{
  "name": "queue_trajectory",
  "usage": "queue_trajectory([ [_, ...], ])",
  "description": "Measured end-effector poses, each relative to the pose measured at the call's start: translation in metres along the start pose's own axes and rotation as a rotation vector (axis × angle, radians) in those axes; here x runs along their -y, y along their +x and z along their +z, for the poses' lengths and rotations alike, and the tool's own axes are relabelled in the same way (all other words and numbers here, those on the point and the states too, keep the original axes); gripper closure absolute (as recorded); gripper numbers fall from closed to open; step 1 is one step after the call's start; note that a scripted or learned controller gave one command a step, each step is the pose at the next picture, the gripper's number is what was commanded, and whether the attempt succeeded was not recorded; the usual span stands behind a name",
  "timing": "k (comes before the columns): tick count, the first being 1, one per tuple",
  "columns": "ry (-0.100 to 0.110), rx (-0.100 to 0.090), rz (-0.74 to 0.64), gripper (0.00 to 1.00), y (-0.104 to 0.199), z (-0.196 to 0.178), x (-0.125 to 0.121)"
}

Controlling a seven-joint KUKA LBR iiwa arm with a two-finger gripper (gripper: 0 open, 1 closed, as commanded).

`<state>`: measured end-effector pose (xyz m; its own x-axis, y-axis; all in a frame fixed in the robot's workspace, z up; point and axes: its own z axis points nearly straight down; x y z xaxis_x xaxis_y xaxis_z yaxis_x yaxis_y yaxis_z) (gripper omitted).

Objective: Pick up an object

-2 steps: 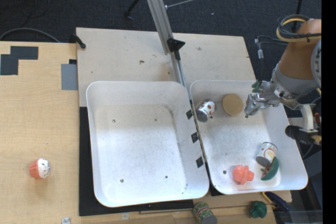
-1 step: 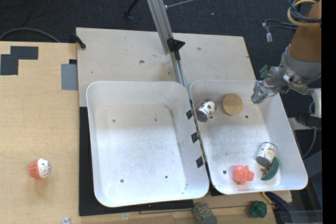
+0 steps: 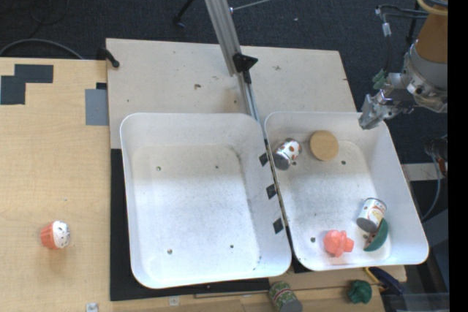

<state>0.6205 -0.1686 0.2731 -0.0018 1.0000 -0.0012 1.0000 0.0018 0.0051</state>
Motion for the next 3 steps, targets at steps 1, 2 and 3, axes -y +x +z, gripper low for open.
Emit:
queue_trajectory([
  [1,0.007,-0.003,-0.002,1.0,0.055,-0.002,0.004],
  [2,0.009,-0.003,-0.002,1.0,0.097,0.007,0.0],
  [3,0.009,-0.004,-0.002,1.0,0.152,0.007,0.004],
])
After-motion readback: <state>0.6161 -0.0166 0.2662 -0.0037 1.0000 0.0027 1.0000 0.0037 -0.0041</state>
